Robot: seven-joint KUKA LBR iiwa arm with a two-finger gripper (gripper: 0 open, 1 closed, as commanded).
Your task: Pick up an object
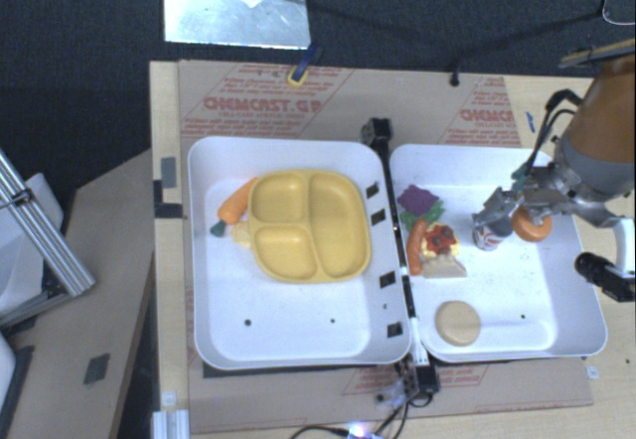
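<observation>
My gripper (504, 207) hangs over the right bin (556, 313), near its upper middle, on the grey arm that comes in from the right. A small silver and red can (487, 234) sits right at the gripper's tip, and I cannot tell whether the two touch. A round orange piece (534, 226) lies just right of the can. Further left in the same bin are a purple toy (419, 199), a red-orange toy (415, 244) and a pizza slice (443, 250). A tan round bun (458, 322) rests near the front.
The left bin (224, 318) holds a yellow divided plate (303, 226) with a carrot (236, 201) beside its left edge. A black divider (395, 228) runs between the bins. The right bin's front right floor is bare.
</observation>
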